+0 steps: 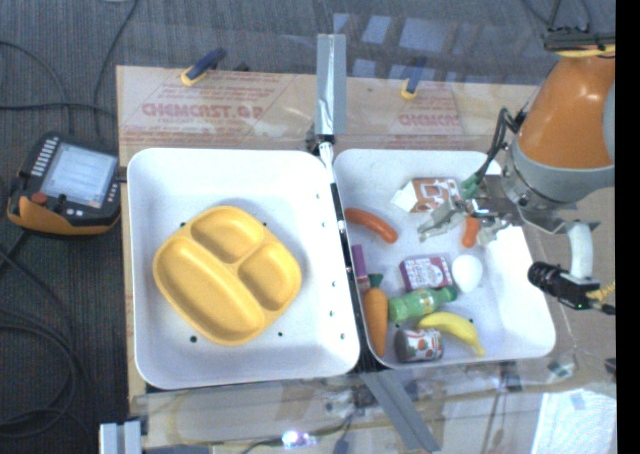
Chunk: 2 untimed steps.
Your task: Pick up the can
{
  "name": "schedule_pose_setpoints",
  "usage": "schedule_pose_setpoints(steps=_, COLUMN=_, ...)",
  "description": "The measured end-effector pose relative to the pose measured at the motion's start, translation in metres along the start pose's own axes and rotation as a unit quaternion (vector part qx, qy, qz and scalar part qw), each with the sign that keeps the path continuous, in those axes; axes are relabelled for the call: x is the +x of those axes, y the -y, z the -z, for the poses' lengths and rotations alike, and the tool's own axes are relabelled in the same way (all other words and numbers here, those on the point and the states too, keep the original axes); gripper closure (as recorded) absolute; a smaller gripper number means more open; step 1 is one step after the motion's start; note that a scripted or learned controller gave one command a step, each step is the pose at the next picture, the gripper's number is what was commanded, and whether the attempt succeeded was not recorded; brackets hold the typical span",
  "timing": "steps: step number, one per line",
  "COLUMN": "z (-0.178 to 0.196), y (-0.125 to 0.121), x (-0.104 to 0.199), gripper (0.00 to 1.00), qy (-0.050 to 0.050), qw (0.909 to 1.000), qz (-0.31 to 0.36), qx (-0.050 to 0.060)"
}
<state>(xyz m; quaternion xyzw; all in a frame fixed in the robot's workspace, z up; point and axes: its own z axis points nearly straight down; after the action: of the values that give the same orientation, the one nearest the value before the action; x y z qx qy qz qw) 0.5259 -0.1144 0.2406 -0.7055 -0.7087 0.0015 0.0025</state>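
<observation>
From above, the can [419, 344] lies on its side at the front edge of the right bin [520, 317], dark with a red-and-white label. Crowding it are a carrot [375, 318] just to its left, a green bottle [421, 303] directly behind it and a banana [452, 329] touching its right side. Farther back sit a maroon packet [425, 271], a white egg [467, 271], a red sausage [371, 224] and a brown-and-white carton [432, 193]. The hand [447, 217] hovers over the back of this bin, near the carton and well apart from the can; its thin fingers appear splayed and released, with nothing between them. A small orange piece [470, 232] lies just beside it. The left bin [170, 342] holds a yellow divided plate [227, 273]. A teach pendant [66, 185] rests left of the tabletop [150, 112].
</observation>
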Motion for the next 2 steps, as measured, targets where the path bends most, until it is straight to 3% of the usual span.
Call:
schedule_pose_setpoints(steps=1, z=-0.084, y=-0.078, x=-0.038, gripper=0.00, qy=0.000, qw=0.9969, qz=-0.079, qx=0.000)
schedule_pose_setpoints(steps=2, z=-0.152, y=-0.097, x=-0.051, gripper=0.00, qy=0.002, qw=0.9982, qz=-0.060, qx=-0.006)
